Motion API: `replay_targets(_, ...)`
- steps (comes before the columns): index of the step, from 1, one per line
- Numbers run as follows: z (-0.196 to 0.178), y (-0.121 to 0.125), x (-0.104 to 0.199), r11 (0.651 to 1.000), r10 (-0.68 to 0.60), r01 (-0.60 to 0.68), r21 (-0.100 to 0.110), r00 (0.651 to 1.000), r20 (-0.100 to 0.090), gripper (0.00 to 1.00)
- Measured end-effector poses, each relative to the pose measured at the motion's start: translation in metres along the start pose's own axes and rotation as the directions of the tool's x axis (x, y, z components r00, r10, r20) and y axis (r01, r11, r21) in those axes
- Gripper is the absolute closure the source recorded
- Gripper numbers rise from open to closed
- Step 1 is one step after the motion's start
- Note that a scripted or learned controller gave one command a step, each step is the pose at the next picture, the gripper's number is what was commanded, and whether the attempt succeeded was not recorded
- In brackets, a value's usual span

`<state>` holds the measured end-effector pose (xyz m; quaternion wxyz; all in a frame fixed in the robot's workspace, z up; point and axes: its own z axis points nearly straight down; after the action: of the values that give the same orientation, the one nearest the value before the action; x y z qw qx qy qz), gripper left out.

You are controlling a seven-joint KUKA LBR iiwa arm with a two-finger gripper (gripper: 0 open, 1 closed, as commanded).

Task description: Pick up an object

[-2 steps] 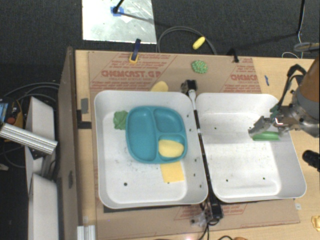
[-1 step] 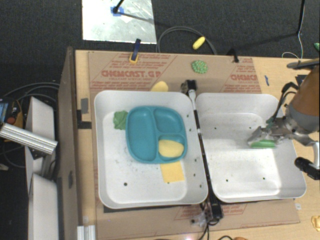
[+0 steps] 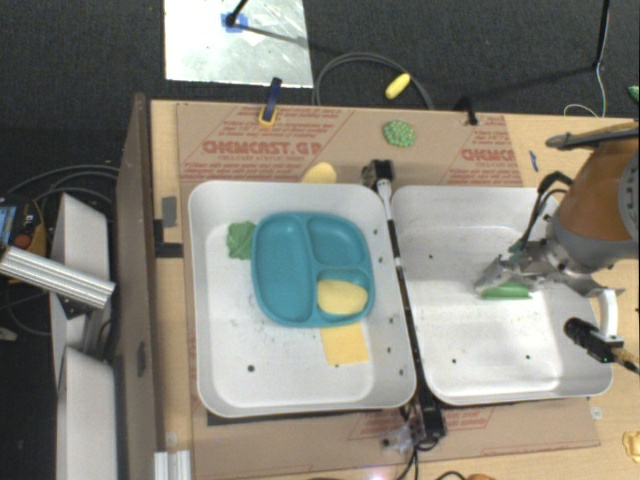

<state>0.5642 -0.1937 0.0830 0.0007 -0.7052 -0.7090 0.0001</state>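
**Printed words on the cardboard**

The brown cardboard sheet [image 3: 300, 138] under the bins carries red print. At the far left it reads "CHEMCAST GP". At the far right the same red word appears again, partly cut off.

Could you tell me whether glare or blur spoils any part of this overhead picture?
Camera view: even, soft light, with faint shadows in the bins; the foil sheet behind the bench glares brightly; the arm is slightly blurred at the right edge; the gripper over the green object is small and soft, so its fingers stay unclear.
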Motion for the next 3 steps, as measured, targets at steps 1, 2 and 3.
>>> replay_targets(1, -0.013, 0.001, -0.001, 1.0, 0.0, 0.0, -0.006, 1.0, 0.002, 1.0)
replay_targets(2, -0.059, 0.079, 0.036, 1.0, -0.005, 0.005, -0.013, 1.0, 0.003, 1.0)
replay_targets(3, -0.099, 0.108, 0.101, 1.0, -0.007, 0.007, -0.009, 1.0, -0.001, 1.0)
